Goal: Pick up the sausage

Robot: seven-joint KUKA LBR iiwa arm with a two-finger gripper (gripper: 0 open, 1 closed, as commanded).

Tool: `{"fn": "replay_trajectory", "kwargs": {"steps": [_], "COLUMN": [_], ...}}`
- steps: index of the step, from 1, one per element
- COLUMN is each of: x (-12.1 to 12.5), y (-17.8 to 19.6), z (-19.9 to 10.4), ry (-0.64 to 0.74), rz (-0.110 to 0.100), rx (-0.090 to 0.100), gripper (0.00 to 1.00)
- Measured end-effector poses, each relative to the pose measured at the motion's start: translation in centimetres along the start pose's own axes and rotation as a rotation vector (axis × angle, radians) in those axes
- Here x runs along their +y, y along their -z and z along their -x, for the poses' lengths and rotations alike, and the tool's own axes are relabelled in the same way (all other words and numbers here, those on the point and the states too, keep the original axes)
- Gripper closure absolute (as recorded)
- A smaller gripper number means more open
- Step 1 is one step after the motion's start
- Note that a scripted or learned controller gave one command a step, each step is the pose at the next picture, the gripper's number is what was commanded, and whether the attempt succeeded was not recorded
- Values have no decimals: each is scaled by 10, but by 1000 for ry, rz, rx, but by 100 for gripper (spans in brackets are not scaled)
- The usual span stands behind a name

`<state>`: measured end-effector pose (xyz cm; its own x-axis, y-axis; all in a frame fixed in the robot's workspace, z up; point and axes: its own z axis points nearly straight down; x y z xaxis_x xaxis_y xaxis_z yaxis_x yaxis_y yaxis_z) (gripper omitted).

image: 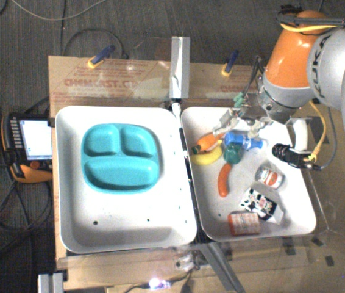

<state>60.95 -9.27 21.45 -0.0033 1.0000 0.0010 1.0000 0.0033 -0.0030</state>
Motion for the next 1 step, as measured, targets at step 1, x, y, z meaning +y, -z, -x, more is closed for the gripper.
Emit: {"fn": "replay_trajectory", "kwargs": {"steps": [1], "x": [-48], "y": [-121], "z": [19], "ry": [80], "rz": [4], "rx": [0], "gripper": [0]}}
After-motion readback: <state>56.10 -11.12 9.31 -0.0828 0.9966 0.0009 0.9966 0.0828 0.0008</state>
